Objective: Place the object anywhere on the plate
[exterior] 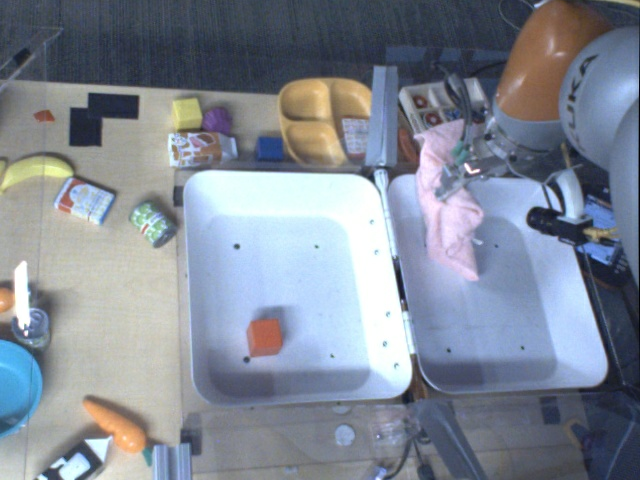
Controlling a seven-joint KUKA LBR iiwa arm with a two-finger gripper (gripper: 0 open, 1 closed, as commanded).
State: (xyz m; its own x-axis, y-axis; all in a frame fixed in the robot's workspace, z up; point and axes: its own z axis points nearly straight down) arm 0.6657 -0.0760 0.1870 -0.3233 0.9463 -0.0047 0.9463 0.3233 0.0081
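A pink cloth hangs bunched from my gripper over the back left part of the right bin. Its top is pinched between the fingers and its lower end dangles near the bin floor, casting a shadow there. A yellow divided plate sits on the bench behind the left bin, to the left of the gripper and beyond the bins' shared wall. An orange cube lies on the floor of the left bin, toward its front.
Behind the left bin stand a yellow block, a purple item, a small carton and a blue block. On the bench to the left are a banana, a box, a can, a blue dish and a carrot.
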